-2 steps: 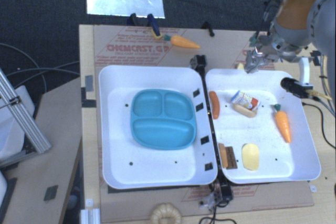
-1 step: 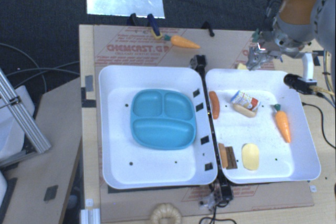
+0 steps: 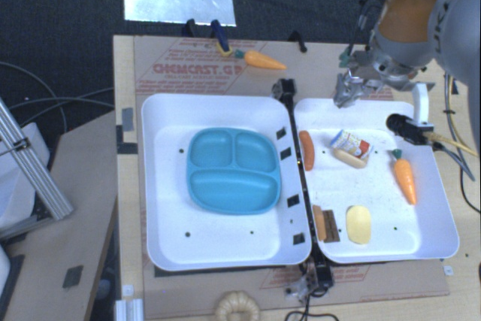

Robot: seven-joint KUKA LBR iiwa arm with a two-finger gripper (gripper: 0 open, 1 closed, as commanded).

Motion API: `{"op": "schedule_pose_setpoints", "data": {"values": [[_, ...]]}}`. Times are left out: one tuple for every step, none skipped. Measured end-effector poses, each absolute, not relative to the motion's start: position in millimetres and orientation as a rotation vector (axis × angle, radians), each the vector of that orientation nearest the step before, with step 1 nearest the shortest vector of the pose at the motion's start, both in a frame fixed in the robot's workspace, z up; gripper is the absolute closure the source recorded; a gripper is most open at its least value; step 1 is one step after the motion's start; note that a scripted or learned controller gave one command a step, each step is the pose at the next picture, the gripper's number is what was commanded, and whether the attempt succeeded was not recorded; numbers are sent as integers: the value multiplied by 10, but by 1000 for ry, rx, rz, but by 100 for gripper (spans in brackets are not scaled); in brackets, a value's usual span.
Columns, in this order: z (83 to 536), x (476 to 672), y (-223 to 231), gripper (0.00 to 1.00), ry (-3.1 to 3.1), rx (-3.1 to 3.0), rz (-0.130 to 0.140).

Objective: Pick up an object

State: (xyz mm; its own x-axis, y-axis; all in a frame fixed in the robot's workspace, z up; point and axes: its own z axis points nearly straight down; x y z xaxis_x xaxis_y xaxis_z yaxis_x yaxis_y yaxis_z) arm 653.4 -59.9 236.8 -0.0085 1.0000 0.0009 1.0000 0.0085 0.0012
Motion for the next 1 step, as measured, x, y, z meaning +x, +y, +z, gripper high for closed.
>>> {"op": "schedule_pose_setpoints", "data": {"values": [[2273,6283,-26,100,2233,2212,3]]}}
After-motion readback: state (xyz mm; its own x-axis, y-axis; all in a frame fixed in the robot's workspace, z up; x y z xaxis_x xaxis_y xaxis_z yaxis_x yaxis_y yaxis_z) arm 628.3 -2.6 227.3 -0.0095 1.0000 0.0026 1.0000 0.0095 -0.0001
